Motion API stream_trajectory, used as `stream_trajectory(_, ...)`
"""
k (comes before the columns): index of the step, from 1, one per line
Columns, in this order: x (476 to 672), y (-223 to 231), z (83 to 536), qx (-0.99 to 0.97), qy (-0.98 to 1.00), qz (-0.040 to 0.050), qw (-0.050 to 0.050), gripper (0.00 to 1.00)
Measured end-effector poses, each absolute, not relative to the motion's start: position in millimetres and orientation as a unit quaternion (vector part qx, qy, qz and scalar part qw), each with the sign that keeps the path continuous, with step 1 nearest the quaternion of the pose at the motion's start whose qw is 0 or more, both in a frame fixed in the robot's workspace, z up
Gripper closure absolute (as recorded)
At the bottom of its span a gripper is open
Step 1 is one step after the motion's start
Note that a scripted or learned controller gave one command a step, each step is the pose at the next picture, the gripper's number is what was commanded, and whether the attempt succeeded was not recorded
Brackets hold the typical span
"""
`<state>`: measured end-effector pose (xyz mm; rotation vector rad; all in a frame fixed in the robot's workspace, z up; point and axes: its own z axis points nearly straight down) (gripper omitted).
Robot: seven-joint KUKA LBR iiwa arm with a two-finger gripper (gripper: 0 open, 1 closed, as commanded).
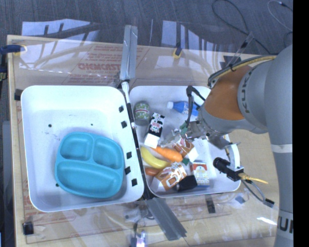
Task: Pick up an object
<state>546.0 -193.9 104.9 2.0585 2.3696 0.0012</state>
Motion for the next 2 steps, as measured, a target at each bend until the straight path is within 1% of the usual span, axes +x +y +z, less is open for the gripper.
stream_trajectory(1,545.7,-194.2,113.8,0.654,0.757,-0.0013,0.001,1.00)
stream_trajectory(2,582.9,-137.6,209.1,0.663,0.749,-0.0004,-0.001,1.00)
